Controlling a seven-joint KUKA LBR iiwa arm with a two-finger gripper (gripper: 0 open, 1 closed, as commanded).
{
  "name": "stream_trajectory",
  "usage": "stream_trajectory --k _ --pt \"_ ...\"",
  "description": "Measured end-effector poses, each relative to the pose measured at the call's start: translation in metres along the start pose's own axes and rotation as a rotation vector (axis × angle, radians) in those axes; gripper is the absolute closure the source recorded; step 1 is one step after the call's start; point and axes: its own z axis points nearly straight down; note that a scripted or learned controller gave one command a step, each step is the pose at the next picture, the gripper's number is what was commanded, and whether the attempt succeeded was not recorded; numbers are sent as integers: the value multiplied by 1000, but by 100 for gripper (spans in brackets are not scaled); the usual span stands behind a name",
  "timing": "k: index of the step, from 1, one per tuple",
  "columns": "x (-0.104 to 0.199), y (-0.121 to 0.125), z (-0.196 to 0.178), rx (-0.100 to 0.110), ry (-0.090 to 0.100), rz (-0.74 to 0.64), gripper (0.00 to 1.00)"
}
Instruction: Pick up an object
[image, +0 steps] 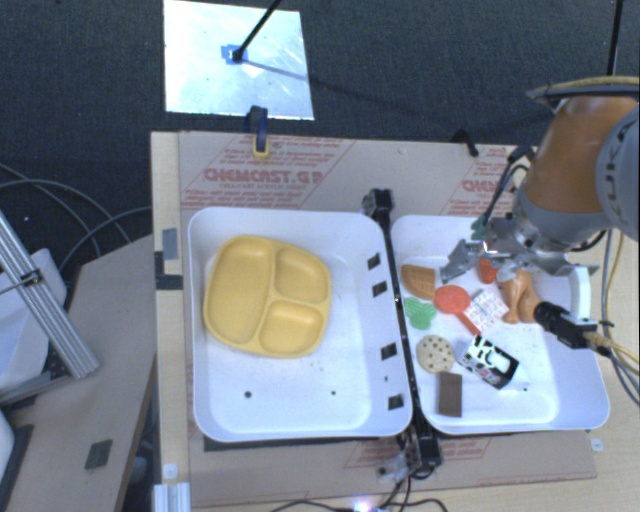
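My gripper hangs low over the back of the right bin, open. A small red-orange object lies beneath it, between the spread fingers; I cannot tell whether they touch it. Close by lie an orange wedge, a red round-headed spoon, a red-and-white checkered piece and a tan drumstick-shaped object. Nearer the front of the bin are a green piece, a round cookie, a black-and-white packet and a brown bar.
The left bin holds a yellow compartment plate. A black divider strip runs between the bins. A black cable connector sticks in over the right bin's right wall. The orange-banded arm looms over the back right.
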Motion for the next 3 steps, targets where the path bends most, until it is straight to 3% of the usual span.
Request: stream_trajectory --k 1,2,3 --pt "-63 40 107 2 -2 5 0" --pt "-33 82 35 -10 -1 -5 0" --pt "-47 -67 118 11 3 9 0"
